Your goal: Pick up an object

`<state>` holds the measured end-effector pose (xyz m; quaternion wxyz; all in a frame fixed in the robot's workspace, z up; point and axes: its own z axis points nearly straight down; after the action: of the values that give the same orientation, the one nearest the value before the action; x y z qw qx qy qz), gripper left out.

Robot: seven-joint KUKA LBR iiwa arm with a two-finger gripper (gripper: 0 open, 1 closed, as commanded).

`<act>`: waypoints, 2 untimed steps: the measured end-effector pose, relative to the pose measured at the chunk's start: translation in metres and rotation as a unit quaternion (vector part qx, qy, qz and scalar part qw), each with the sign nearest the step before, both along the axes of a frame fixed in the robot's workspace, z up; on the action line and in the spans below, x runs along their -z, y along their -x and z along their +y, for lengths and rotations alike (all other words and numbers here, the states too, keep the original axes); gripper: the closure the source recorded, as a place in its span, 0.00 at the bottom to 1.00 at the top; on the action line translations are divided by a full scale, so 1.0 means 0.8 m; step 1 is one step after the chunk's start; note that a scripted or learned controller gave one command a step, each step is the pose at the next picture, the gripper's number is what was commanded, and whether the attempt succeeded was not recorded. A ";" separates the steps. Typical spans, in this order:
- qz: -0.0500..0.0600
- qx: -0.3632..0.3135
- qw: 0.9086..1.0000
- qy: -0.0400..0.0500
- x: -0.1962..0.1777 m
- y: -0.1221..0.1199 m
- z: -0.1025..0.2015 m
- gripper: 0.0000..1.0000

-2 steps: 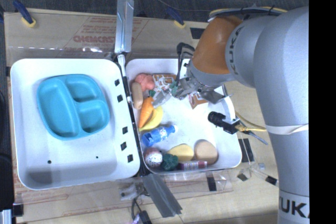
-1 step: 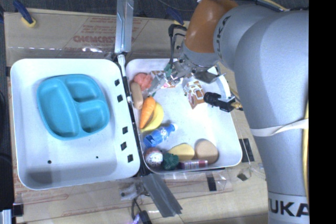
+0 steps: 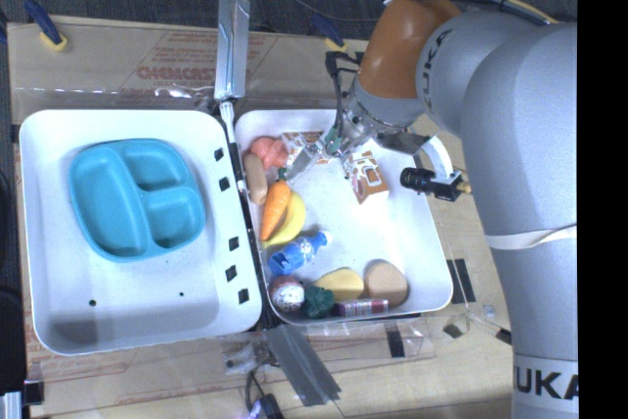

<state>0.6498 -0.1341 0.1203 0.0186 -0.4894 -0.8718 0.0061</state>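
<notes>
My gripper hangs over the back part of the right bin, open, with bare bin floor between its fingers. Its left fingertip points toward an orange carrot and a pink toy. Its right fingertip lies beside a small orange-and-white box. Nothing is held. Further forward lie a yellow banana, a blue bottle, a yellow wedge and a brown bun.
The left bin holds a blue divided plate. A beige cylinder lies along the right bin's left wall. A small ball, a green piece and a marker crowd the front edge.
</notes>
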 end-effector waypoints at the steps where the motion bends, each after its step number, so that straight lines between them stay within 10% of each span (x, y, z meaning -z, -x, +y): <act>1: -0.020 0.045 0.999 0.005 -0.067 0.020 0.046 0.00; 2: -0.032 -0.022 0.999 0.005 0.005 -0.014 0.045 0.00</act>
<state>0.6614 -0.0982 0.1161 -0.0117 -0.4706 -0.8823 -0.0042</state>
